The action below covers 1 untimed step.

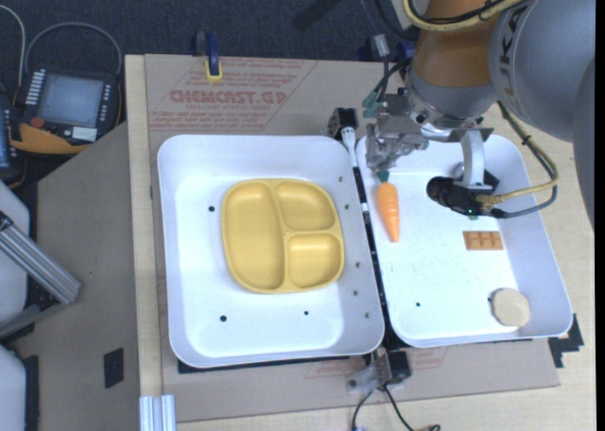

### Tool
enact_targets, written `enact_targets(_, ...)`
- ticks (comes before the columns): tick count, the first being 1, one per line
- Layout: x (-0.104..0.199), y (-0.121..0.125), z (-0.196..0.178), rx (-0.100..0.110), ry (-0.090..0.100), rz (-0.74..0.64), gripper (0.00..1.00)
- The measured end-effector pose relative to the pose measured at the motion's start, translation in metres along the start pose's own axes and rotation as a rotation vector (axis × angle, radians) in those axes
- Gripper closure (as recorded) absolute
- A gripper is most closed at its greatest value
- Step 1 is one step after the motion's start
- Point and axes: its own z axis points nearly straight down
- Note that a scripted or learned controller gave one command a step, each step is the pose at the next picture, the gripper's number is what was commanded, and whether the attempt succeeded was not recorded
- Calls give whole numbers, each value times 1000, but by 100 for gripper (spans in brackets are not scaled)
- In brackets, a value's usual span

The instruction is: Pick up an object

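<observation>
An orange carrot (388, 211) lies in the right bin (444, 316), close to its left wall. My gripper (385, 161) hangs just above the carrot's top end, near the bin's back left corner. A small brown waffle piece (483, 241) rests toward the right of the same bin. A round beige cookie (510, 307) sits near the bin's front right corner.
The left bin (189, 231) bears a yellow divided plate (282, 233) in its middle. A black cable end (454, 195) dangles over the right bin beside the arm. The cardboard bench top (236, 98) stretches behind the bins, and a pendant (66, 108) lies off to the left.
</observation>
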Motion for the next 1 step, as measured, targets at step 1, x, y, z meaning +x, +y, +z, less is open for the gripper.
enact_targets(1, 55, 8, 12, -2, 0, -1, 100)
